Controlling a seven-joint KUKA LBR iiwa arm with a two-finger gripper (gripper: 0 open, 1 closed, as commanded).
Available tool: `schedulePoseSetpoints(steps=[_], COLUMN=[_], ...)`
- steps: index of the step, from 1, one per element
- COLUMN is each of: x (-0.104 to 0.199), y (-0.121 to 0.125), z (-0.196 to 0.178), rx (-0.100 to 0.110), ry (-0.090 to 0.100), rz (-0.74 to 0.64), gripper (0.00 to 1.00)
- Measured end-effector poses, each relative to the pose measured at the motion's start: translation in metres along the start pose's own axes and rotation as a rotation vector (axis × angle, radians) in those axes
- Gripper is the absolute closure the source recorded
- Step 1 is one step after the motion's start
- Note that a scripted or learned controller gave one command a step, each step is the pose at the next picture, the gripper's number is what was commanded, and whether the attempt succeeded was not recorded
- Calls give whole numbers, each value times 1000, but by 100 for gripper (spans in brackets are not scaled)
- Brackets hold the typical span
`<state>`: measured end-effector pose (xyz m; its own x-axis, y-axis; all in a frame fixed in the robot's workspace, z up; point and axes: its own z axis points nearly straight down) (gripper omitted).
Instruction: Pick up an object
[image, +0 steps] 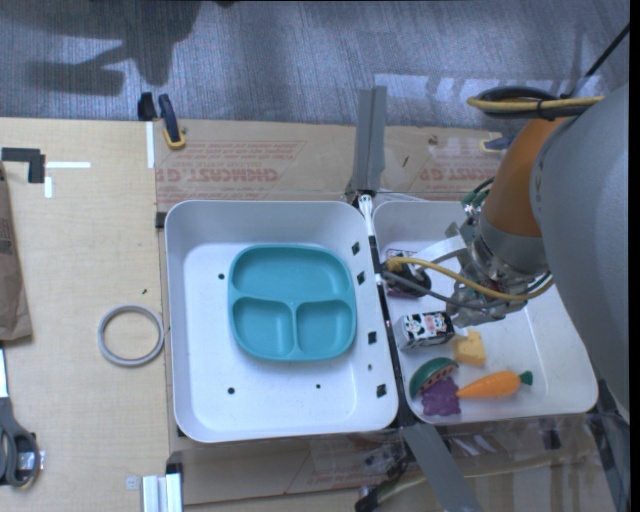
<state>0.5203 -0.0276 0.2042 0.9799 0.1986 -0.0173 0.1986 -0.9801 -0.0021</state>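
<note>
Where gripper (432, 300) hovers | cow-print carton (424, 327) just below | finger state unclear

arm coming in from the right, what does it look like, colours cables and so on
The arm is a thick, rounded grey body with a broad orange band above the wrist, then a grey metal collar. A yellow cable loops out beside darker ones toward the end effector, a small dark assembly low over the right bin. A black-and-yellow cable runs behind the arm's top.

tape ring (131, 334), scissors (17, 451), clamp (172, 125)
</note>
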Motion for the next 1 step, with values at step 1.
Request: schedulePoseSetpoints(steps=[1], x=[0], y=[0], z=[0], rx=[0], ry=[0], rz=[0], gripper=[0])
